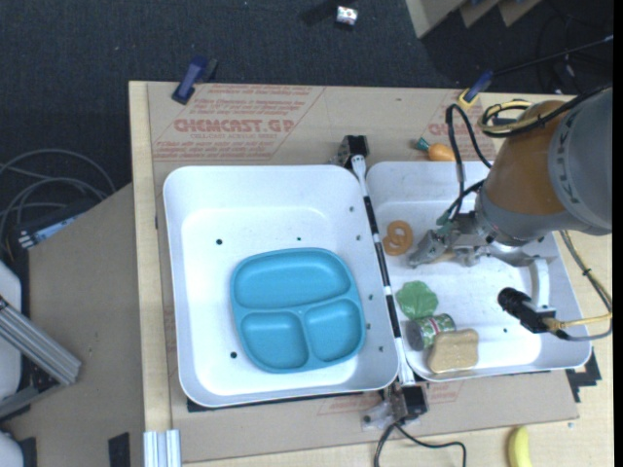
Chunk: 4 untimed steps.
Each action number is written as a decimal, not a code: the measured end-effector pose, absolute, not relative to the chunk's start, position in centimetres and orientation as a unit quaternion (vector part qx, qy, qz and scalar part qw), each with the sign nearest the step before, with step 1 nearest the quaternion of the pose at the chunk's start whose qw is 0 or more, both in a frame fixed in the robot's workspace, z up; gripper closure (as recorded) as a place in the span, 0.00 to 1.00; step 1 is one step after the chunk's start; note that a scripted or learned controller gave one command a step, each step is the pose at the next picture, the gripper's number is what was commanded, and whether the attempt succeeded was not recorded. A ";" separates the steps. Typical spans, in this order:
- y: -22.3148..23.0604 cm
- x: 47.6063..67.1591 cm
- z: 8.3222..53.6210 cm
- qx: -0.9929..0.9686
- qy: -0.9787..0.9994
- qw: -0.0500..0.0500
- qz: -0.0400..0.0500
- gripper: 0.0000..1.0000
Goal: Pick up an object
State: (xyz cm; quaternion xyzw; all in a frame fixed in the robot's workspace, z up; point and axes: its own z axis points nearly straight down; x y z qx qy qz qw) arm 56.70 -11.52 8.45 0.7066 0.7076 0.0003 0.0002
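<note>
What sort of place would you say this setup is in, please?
Most likely a robotics lab: a grey arm works over two white bins on a cardboard-topped bench, with loose cables on the dark floor.

Two white bins (185, 261) sit side by side, one blue divided plate (297, 307) in the left, and in the right one tan ring (398, 236), one green piece (417, 299), one small can (424, 330) and one beige block (454, 350)
</note>
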 end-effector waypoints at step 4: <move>-9.6 54.7 9.0 0.708 0.706 0.006 0.004 0.00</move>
